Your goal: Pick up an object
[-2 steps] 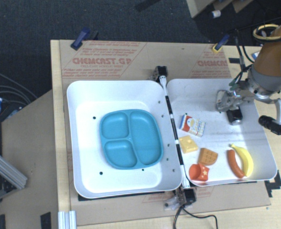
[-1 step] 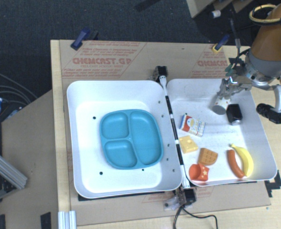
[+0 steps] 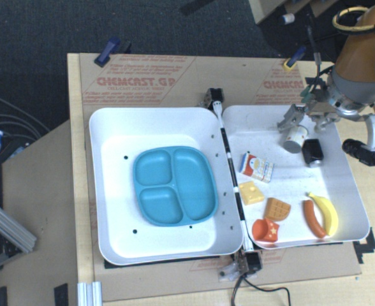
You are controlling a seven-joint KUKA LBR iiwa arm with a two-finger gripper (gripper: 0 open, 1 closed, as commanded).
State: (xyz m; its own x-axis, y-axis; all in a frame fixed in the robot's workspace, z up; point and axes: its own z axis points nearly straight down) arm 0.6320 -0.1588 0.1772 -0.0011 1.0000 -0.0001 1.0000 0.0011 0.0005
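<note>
Two shallow white bins side by side on a table (image 3: 79, 171), seen from above. Left bin (image 3: 111, 139): a blue divided plate (image 3: 175, 185). Right bin (image 3: 347, 190): toy food near the front edge — small red-and-white carton (image 3: 256, 166), cheese wedge (image 3: 251, 193), waffle (image 3: 277, 208), tomato-red piece (image 3: 265, 230), sausage (image 3: 314, 218), banana (image 3: 328, 213).

Grey arm reaching in from the right, claw (image 3: 301, 131) poised low over the far end of the right bin, well apart from the food. Claw open or closed: cannot tell; nothing visibly between its tips.

Task progress, judged from this: barely begun. Nothing lifted; every object lying in its bin. Left to do: choosing a target, descending, gripping, raising.

Legible writing: "CHEMCAST" in red, printed on the brown sheet (image 3: 136, 80) beneath the bins. Carton lettering too small to read.
</note>
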